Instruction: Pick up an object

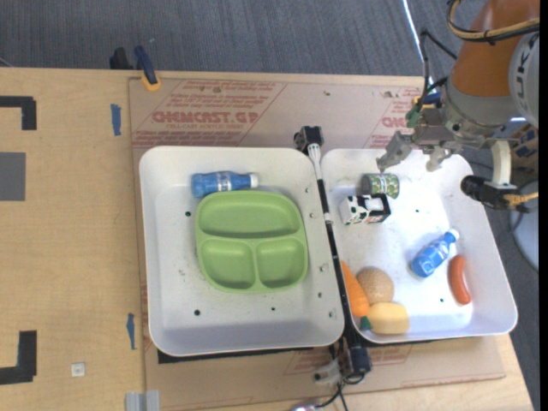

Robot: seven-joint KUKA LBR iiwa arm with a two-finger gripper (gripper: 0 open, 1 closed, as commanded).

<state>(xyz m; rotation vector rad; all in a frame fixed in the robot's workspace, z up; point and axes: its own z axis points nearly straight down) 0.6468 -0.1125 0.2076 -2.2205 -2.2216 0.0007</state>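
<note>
Two shallow white bins [163,255] [488,255] hold two blue plastic bottles [223,182] [432,255]. One each: green divided plate [251,248], green can [378,184], black-and-white cow toy [366,209], orange carrot [355,289], red sausage [461,279], tan round bun [375,284], yellow lemon [388,318].

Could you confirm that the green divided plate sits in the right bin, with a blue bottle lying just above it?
Not quite: the camera view shows the green divided plate in the left bin, not the right one. The rest holds; a blue bottle lies just above it.
</note>
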